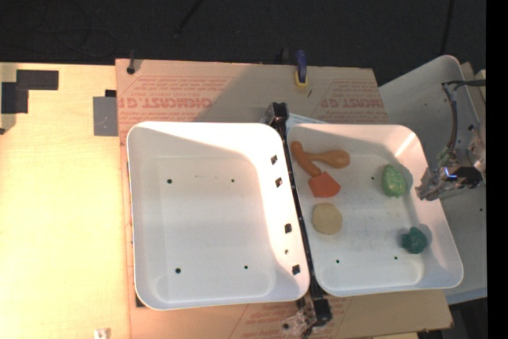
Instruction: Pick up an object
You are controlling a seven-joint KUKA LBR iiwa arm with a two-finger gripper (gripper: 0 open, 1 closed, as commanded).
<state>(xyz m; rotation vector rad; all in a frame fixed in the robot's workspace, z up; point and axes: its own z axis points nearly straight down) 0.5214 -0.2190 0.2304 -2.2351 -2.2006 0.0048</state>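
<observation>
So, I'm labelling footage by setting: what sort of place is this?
Likely a robotics lab bench: two shallow white plastic bins clamped side by side on cardboard, small toy-like objects inside one, grey arm's gripper alongside.

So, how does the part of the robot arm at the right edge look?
At the right edge, the gripper looks like a small, dark grey metal piece with a little blue spot on it. Above it, a thin dark cable runs up in a curve. Behind them lies a broad pale grey-white surface. The picture is too blurred for markings.
</observation>
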